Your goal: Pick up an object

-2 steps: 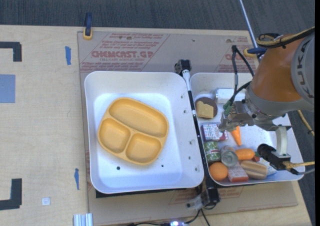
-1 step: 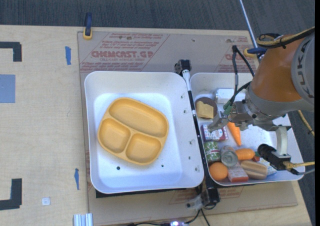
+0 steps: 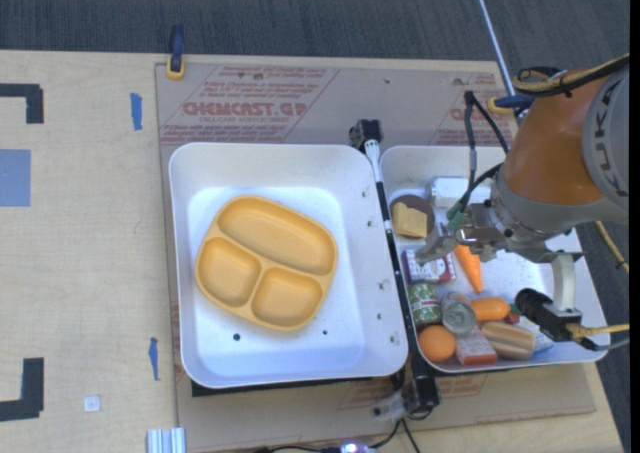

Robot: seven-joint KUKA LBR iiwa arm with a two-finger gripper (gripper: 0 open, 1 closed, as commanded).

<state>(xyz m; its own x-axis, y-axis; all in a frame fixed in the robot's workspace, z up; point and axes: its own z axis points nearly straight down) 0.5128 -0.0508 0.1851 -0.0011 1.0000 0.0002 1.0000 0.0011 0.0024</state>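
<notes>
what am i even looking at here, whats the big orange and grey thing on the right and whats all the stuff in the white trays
This is a single photo from a camera fixed above a workbench, looking down at a slant. The big grey and orange thing is a robot arm reaching in from the right. At its end is a two-finger gripper, hanging over the right bin.

Two shallow white bins sit side by side. The left bin holds a yellow divided plate with three compartments. The right bin holds a jumble of small toy foods: a carrot, an orange, a small can, a bread roll and a cheese-like wedge.

I can't tell whether the gripper holds anything.
</notes>
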